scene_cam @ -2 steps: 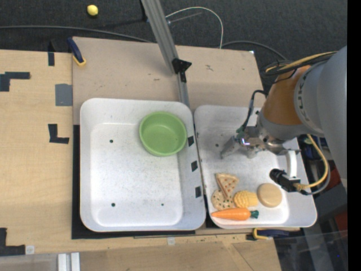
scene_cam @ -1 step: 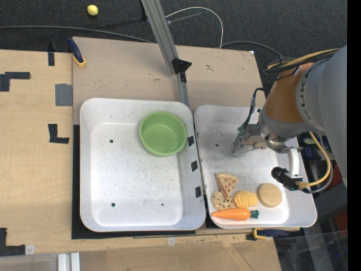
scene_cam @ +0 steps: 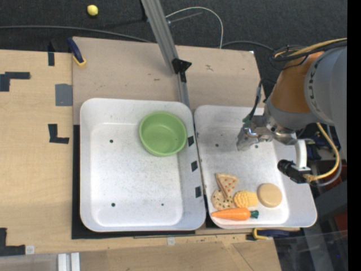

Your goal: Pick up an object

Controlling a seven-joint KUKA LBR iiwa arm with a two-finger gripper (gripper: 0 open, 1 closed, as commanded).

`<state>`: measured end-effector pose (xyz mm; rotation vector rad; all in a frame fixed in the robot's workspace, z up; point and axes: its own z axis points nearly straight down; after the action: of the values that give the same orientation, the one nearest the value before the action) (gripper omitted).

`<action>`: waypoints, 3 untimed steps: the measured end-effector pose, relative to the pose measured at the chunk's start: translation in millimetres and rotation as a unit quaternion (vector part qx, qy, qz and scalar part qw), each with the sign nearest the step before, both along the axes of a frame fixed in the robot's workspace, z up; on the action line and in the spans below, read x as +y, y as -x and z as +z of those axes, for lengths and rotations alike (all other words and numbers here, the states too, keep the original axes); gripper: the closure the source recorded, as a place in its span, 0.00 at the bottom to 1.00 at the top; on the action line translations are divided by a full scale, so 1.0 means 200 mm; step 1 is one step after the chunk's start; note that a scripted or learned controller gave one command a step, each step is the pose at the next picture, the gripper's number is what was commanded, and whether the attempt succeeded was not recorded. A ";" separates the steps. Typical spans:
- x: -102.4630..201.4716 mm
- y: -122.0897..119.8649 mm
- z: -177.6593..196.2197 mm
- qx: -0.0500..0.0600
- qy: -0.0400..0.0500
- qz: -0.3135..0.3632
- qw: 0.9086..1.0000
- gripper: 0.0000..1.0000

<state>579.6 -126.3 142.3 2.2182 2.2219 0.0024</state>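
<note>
The left bin point(scene_cam: 96, 168) holds one thing, a green bowl point(scene_cam: 163, 132), sitting upright near its upper right corner. In the right bin point(scene_cam: 217, 126), the food items crowd the near edge: a pizza slice point(scene_cam: 227, 183) leaning over a cracker point(scene_cam: 219, 199), a round yellow biscuit point(scene_cam: 245, 198) touching them, a tan bun point(scene_cam: 270, 195) just beside that, and a carrot point(scene_cam: 232, 214) lying along the front rim beneath them all.

The gripper point(scene_cam: 246, 140) hangs over the bare upper part of the right bin, well apart from that cluster, with nothing between its fingers; how far they are spread cannot be told from this angle.

The likely trouble is the crowding. A descent onto the cluster could catch two pieces together, or nudge one flat piece under another, and the carrot sits so close to the rim that a finger may strike the wall.

The arm point(scene_cam: 316, 89) reaches in from the right, wrist bent downward, its orange band point(scene_cam: 290, 86) above the gripper.
</note>
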 end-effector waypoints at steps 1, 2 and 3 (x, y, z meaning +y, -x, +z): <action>0.02 -0.03 0.31 -0.001 0.000 0.000 1.000 1.00; 0.02 -0.04 0.48 0.000 0.000 0.000 1.000 1.00; 0.28 -0.08 0.42 0.002 -0.001 0.002 1.000 1.00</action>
<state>595.6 -70.9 226.2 2.2167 2.2300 -0.0013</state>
